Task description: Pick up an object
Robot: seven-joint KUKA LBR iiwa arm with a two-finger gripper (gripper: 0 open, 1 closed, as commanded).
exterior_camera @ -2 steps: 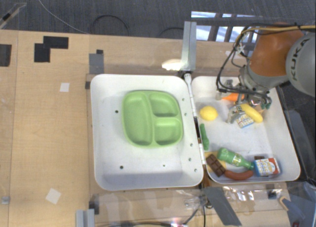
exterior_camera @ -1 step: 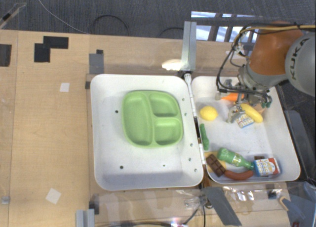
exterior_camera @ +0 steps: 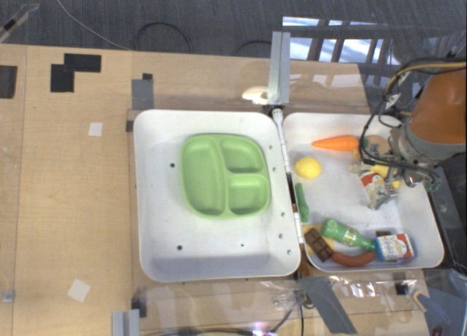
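Right bin (exterior_camera: 419, 207) held the pickable items: an orange carrot (exterior_camera: 336, 143) near the far wall, a yellow lemon (exterior_camera: 309, 168) just below it toward the divider, a green bottle (exterior_camera: 346, 234) lying tilted near the front, a brown chocolate bar (exterior_camera: 317, 244) and a red sausage-shaped piece (exterior_camera: 353, 258) beside it, and a small red, white and blue carton (exterior_camera: 395, 246) at the front right corner. The pincer (exterior_camera: 379, 194) hung low over the middle right of that bin, close above a small yellow and red item (exterior_camera: 372, 174); could not tell whether its fingers were spread or closed, nor whether anything was held. Left bin (exterior_camera: 157, 203) carried a green divided tray (exterior_camera: 223, 174), lying flat. Both bins sat on the wooden counter (exterior_camera: 66, 181).
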